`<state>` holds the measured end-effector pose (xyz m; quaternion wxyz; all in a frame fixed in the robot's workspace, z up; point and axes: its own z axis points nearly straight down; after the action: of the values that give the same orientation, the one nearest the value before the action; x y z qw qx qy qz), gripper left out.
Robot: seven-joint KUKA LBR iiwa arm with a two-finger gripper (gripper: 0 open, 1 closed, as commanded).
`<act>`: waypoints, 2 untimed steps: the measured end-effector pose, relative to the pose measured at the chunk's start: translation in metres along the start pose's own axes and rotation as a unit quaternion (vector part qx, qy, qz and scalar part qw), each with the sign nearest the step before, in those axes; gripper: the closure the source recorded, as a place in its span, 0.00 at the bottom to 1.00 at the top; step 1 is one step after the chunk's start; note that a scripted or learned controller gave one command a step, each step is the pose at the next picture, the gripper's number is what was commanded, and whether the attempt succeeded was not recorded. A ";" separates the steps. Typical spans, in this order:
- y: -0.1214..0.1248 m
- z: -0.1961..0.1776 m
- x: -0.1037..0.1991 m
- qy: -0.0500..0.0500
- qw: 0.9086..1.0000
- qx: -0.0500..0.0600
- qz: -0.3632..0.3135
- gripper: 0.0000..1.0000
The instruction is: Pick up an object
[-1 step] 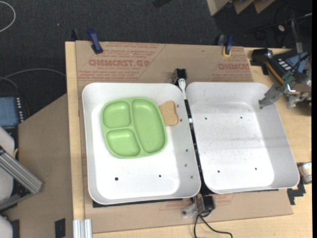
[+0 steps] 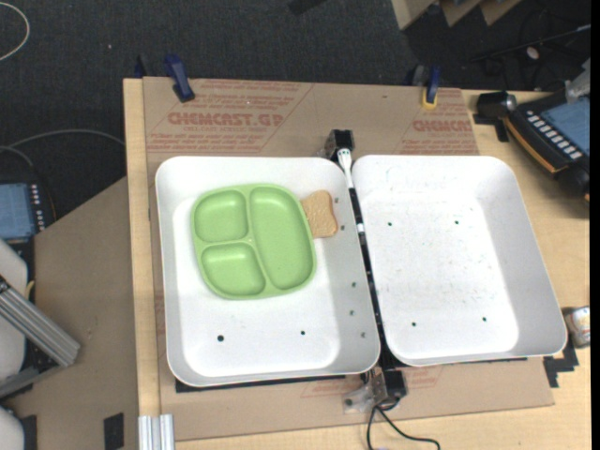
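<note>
Objects available for pick: two, both in the left bin (image 2: 167, 279).

Plate (image 2: 253, 242): green, three compartments, rounded corners. It lies flat on the bin floor, in the far half, about midway between the bin's left and right walls. Two smaller compartments sit on its left side and one long one on its right. All three look bare.

Tan piece (image 2: 321, 214): small, flat, roughly rectangular, with a speckled sponge-like surface. It lies at the plate's far right corner, touching or slightly overlapping the rim; I cannot tell which. It is near the bin's right wall and apart from it.

Near half of the left bin: white floor with a few small dark dots.

Right bin (image 2: 450, 270): white floor with fine dark specks and four small dots. It sits just beside the left bin, rims touching along the middle seam.

Claw: state cannot be told from this view, and no contact with the plate or tan piece is seen.

Bench (image 2: 234, 111): brown board with red lettering along the far edge. A blue clamp (image 2: 178, 76) sits at the far left and a second clamp (image 2: 431, 88) at the far right. A black fitting (image 2: 340, 142) sits at the far end of the seam. Cables (image 2: 384, 406) trail off the near edge below the seam.
</note>
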<state>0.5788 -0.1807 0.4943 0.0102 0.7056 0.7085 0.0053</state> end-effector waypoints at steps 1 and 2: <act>-0.048 -0.041 0.012 0.002 1.000 0.006 0.001 0.00; -0.100 -0.045 0.060 0.004 1.000 0.010 0.000 0.00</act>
<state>0.4774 -0.1204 0.5370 -0.0001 0.7056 0.7086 0.0008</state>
